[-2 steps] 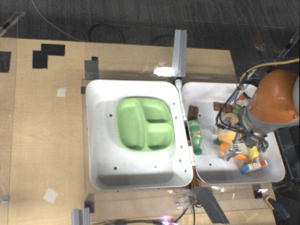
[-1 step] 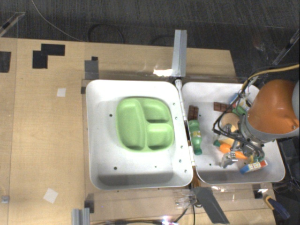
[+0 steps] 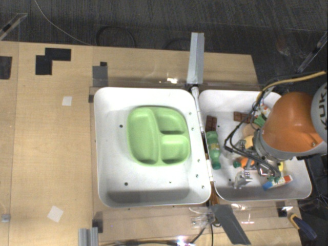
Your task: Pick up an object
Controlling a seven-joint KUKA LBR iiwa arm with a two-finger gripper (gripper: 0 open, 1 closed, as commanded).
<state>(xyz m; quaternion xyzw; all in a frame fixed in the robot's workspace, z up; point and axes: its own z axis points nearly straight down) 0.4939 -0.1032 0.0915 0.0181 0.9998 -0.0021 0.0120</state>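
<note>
I see the gripper (image 3: 245, 178) low inside the right bin (image 3: 302, 188), near its front wall; whether it is open or closed I cannot tell from here. Small objects lie scattered around it in that bin: a green bottle (image 3: 212, 150) to its left by the bin's left wall, a brown block (image 3: 210, 122) beyond the bottle, and a blue-tipped piece (image 3: 271, 184) just to its right. The left bin (image 3: 110, 137) holds a green divided tray (image 3: 157, 135).

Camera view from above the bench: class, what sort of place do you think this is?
Probably a robotics lab test bench: a robot arm with loose cables reaches into the right bin of small mixed objects, beside a left bin holding a green divided tray, on a wooden bench.
</note>
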